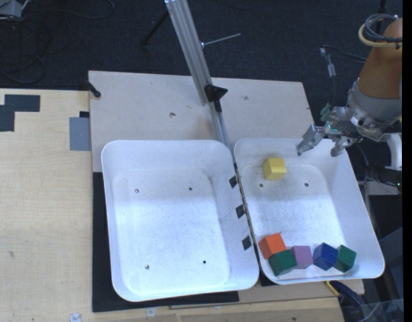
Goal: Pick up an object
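Observation:
A yellow cube (274,168) lies near the back of the right bin (340,180). Along that bin's front edge sit an orange cube (272,244), a dark green cube (282,263), a purple cube (302,255), a blue cube (324,255) and a green cube (345,257). My gripper (323,144) hangs over the right bin's back right corner, open, with nothing between its fingers. It is to the right of the yellow cube and a little behind it.
The left bin (125,180) stands beside the right one, joined by black clips. A slanted aluminium post (192,52) rises behind the bins. The arm's orange band (384,66) is at the right edge.

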